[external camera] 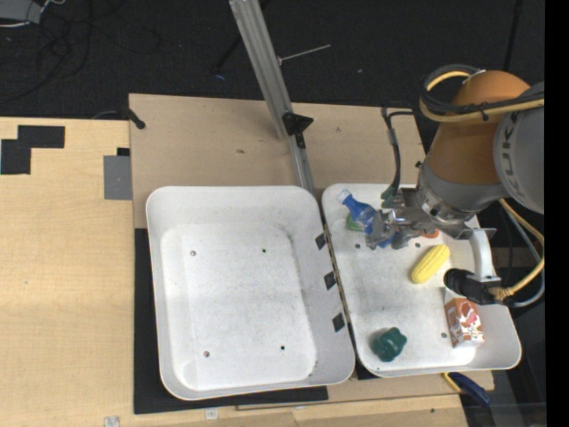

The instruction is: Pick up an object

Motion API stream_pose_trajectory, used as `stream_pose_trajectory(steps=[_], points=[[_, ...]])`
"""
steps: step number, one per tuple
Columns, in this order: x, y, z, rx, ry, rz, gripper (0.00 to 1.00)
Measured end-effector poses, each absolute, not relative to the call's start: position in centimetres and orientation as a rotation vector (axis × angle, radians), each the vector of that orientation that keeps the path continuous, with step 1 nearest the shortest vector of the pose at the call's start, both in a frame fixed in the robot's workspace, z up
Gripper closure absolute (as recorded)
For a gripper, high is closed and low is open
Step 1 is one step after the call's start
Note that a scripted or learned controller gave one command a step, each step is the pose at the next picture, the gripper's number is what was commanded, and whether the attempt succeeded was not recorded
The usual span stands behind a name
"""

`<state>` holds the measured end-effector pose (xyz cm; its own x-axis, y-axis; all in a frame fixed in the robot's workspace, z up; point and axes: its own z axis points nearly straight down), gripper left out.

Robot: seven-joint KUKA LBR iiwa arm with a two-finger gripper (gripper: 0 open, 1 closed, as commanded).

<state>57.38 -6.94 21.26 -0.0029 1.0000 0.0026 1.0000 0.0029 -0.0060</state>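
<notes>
Camera view: two white bins are seen on a tan bench (pixel 62 238) against a dark floor, the right bin (pixel 400 350) holding a blue bottle (pixel 357 210), corn (pixel 430 263), a green lump (pixel 388 343) and a carton (pixel 463 321). The gripper (pixel 388 229) is lowered beside the bottle; its grip cannot be told.

The pincer (pixel 384 230) partly covers what looks like a blue bottle (pixel 357 210).

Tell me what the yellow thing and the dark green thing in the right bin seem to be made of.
Yellow corn cob: probably moulded plastic, with a smooth, slightly shiny surface and bumpy rows. Dark green lump: perhaps soft rubber or foam, matte with no glare; too small to be sure.
</notes>
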Motion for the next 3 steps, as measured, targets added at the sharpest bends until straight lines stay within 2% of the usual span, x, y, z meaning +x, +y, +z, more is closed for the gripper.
stream_pose_trajectory(steps=[1,2,3], points=[[56.1,-1.8,20.7,-2.213,-2.221,0.004,1.0],[54.8,3.2,22.2,-2.212,-2.223,0.002,1.0],[52.0,7.4,23.1,-2.212,-2.223,0.005,1.0]])
